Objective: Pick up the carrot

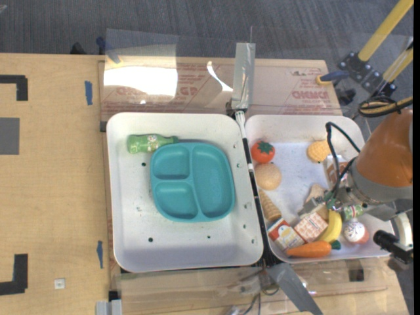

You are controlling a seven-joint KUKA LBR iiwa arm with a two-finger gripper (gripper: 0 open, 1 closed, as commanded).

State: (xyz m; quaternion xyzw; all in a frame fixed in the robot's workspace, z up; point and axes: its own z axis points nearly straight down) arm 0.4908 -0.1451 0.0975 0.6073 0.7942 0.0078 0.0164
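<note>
Orange carrot (310, 249) lies flat along the near edge of the right bin (295, 126), green tip pointing toward the bin's near right corner. Just above it: a small red-and-white carton (283, 233), a tan box (310, 226), a banana (333, 226), all crowded together and touching or nearly so. White ball (355, 231) sits just right of the banana.

Arm (388, 159) comes in over the right edge; gripper (326, 200) hangs above the tan box and banana, apart from the carrot. Cannot tell how the claw is set, as clutter hides it.

Toward the far edge: tomato (263, 151), round cracker (319, 151). An egg (268, 176) and ice-cream cone (271, 205) sit by the left wall.

Left bin (125, 195): teal divided plate (193, 181) mid-bin, green bottle (149, 142) lying near the far left corner.
</note>
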